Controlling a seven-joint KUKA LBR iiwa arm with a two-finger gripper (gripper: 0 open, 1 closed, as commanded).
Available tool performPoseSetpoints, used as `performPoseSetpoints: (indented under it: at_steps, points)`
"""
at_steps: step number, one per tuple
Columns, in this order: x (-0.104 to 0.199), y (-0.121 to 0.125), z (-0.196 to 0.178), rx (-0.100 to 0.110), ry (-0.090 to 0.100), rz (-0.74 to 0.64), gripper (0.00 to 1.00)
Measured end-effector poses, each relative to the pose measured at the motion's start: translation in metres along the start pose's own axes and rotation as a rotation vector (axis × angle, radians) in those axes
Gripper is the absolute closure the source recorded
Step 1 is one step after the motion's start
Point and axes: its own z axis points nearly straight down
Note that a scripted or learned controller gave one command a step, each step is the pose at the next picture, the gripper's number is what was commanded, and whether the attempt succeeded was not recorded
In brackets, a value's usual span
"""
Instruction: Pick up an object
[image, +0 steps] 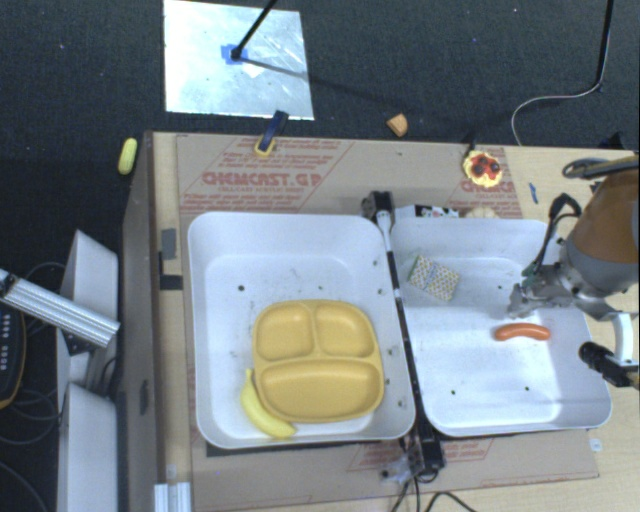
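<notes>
An orange sausage (522, 333) lies in the right bin (470, 400), near its right side. A patterned grey sponge (434, 278) rests at the back left of the same bin. My gripper (527, 297) reaches in from the right and hangs just above and behind the sausage; the arm's orange band (608, 225) sits above it. In the left bin (225, 270) a yellow divided plate (318, 358) lies with a banana (262, 410) at its front left edge.
The two bins meet at a black divider (398, 300). A small round red and yellow item (483, 167) lies on the cardboard behind the right bin. A cable (560, 95) runs across the dark floor at the back right.
</notes>
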Motion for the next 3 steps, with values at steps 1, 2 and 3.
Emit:
performPoseSetpoints:
  at_steps: [1, 2, 3]
  points:
    - [0.0, -0.02, -0.038, 0.002, 0.0, 0.004, 1.0]
    - [0.0, -0.023, -0.064, 0.002, 0.001, 0.003, 1.0]
    - [0.0, -0.039, -0.106, 0.001, 0.0, 0.004, 1.0]
